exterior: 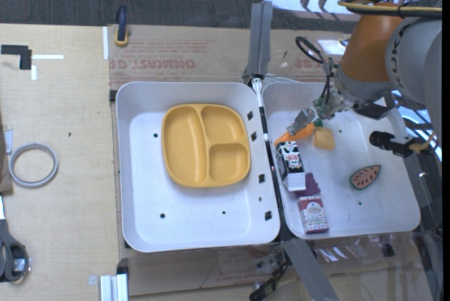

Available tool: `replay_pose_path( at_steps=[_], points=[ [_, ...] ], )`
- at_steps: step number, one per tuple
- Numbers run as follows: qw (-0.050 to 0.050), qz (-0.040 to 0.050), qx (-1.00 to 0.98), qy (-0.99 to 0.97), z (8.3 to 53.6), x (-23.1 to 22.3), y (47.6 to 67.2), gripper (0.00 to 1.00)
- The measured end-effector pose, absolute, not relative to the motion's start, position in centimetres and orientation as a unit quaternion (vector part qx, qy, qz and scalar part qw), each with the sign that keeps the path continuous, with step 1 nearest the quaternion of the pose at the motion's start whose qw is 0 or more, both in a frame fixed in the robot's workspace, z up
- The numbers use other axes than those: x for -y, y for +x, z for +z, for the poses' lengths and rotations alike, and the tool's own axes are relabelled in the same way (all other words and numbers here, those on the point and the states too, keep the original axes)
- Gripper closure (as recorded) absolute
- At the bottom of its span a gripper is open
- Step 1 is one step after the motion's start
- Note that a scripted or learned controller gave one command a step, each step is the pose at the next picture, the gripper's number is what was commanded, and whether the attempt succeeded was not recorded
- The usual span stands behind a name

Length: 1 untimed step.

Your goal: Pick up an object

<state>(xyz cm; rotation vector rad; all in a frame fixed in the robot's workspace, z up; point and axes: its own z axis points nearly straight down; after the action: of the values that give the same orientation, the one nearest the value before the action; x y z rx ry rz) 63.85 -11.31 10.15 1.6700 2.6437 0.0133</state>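
Objects for picking lie in the right bin [394, 222], while the left bin [140, 222] holds a yellow divided plate [206, 145]. Going rightward across the right bin: a small black-and-white carton [290, 157] and a red packet [311, 212] along its left wall, an orange carrot-like piece [297, 131], a tan block [324, 140], then a brown leaf-shaped piece [365, 176]. The gripper [311, 118] hangs at the carrot-like piece, touching or just above it. Whether its jaws are apart or together cannot be told.
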Motion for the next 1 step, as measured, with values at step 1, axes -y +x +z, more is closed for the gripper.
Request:
replay_pose_path(
  at_steps=[1],
  points=[
    [0.01,0.0028,-0.952,0.306,10.14,10.08,63.14,0.0]
  ],
)
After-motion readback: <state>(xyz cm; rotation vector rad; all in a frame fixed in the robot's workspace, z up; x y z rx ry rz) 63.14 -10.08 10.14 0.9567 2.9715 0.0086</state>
